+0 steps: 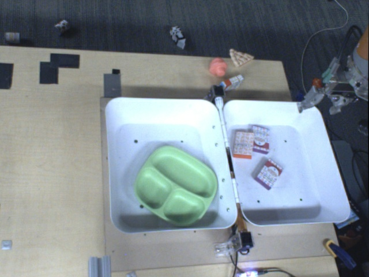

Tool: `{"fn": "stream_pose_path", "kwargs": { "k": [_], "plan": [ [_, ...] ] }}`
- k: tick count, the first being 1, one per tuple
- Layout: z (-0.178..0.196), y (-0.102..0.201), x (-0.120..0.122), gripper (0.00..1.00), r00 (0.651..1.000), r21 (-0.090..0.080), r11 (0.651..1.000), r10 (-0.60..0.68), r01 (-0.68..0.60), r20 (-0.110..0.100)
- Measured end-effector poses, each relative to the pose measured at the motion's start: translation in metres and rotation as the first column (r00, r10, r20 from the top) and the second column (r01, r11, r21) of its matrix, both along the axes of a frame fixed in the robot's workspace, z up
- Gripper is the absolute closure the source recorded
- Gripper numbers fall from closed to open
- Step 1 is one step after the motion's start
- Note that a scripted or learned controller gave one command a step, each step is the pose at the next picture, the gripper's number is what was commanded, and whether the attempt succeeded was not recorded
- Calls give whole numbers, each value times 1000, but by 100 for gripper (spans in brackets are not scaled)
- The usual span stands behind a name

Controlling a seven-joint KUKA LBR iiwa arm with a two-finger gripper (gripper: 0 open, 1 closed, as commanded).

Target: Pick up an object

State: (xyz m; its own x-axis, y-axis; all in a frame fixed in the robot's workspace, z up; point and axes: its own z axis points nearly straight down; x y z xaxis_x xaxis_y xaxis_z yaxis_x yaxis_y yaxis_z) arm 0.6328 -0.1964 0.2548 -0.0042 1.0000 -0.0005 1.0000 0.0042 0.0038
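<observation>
Fingers: mine hang over the far right corner of the right bin, near the surface's right edge. I cannot tell whether they are spread or closed, and I see nothing between them.
Left bin: sits at the middle of the surface and touches the right bin along one shared wall.
Green tray: lies toward the near side of the left bin, tilted a little, with three hollows facing up. I judge it light, stiff and smooth. It is too broad to span, so only its thin rim offers a hold, and that could slip.
Orange packet: lies flat in the far left part of the right bin, touching a red packet just beside it.
Lone packet: lies flat nearer the bin's middle, apart from the pair.
Best choice: the lone packet, in my judgement. It looks small, light and fairly stiff, with free floor all round for closing across its short sides.
Risk: it lies low, so I would need to come right down to the floor or I will close on air.
</observation>
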Motion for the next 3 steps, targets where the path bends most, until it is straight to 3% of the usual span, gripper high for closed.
{"fn": "stream_pose_path", "kwargs": {
  "k": [1,2,3],
  "plan": [
    [-166,7,-42,0,1000,0,1000,-2,2,1],
    [-168,29,-115,0,1000,-1,1000,-2,2,3],
    [-156,29,-112,100,1000,-3,1000,-2,2,11]
  ]
}}
